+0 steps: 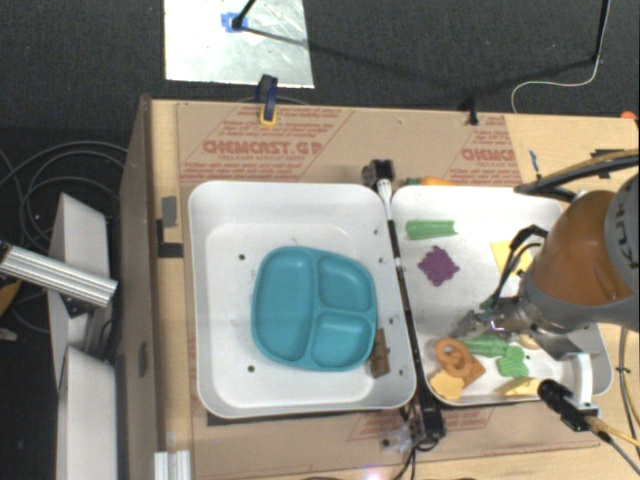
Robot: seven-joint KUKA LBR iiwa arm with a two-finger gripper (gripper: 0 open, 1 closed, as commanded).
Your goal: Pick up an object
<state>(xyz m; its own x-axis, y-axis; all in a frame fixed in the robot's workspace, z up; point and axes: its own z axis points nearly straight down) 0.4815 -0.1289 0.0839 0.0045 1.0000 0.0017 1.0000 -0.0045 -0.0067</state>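
A blue divided plate [314, 307] lies in the left bin [215, 268]. In the right bin [470, 208], the gripper [487, 325] sits low among green pieces [497, 348] beside a pretzel-shaped toy [458, 358], nearer than the purple piece [437, 265].

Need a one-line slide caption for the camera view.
KUKA arm reaches into right bin of small items; teal divided plate sits in left bin.

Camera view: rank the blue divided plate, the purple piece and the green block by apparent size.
1. blue divided plate, clearly largest.
2. and 3. purple piece and green block look about alike, so I won't rank them.
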